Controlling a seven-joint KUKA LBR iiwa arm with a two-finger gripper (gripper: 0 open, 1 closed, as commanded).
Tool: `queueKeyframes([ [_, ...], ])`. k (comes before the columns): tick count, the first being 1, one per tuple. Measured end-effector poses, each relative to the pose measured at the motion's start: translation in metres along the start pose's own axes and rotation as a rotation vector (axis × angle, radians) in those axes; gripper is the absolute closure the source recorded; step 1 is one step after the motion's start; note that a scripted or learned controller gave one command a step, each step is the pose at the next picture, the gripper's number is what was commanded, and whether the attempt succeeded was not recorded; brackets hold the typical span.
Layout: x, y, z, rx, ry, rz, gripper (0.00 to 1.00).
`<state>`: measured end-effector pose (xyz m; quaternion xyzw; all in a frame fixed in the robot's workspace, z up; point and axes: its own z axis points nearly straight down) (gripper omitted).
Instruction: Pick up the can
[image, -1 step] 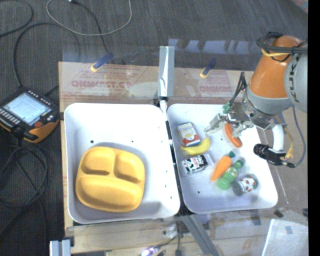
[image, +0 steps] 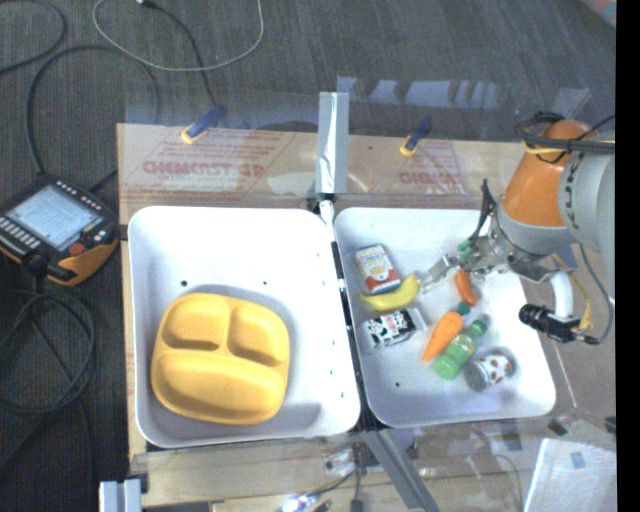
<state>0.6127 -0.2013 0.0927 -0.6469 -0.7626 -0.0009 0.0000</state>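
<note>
Grey metal, banded in orange above the wrist, forms the single robot arm (image: 560, 195), which enters from the right and hangs over the far right part of the right-hand shallow white plastic bin (image: 400, 395). Its two-finger gripper (image: 468, 258) sits low above the bin floor; how far it is open cannot be told, and nothing can be made out in its hold. Just beside the gripper lies one small orange carrot (image: 466, 288), and nearer the camera a second, larger orange carrot (image: 442, 335) lies slantwise. Touching that carrot's lower side is one green plastic bottle (image: 458, 352), tilted on its side. The task's object, one small cylindrical can with a red-and-white label (image: 490, 369), lies on its side in the near right corner of this bin, just beside the bottle and apart from the gripper. Toward the bin's left are one yellow banana (image: 392, 293), one small red-and-white carton (image: 375, 264) touching it, and one black-and-white patterned carton (image: 390, 327). The left-hand white bin (image: 150, 235) holds one yellow compartmented tray (image: 222, 357) with three recesses.
</note>
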Motion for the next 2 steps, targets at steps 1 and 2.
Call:
queueKeyframes([
  [1, 0.001, 0.001, -0.009, -0.001, 0.001, 0.0, 1.0],
  [2, 0.044, 0.017, -0.109, 0.002, -0.002, 0.089, 1.0],
])
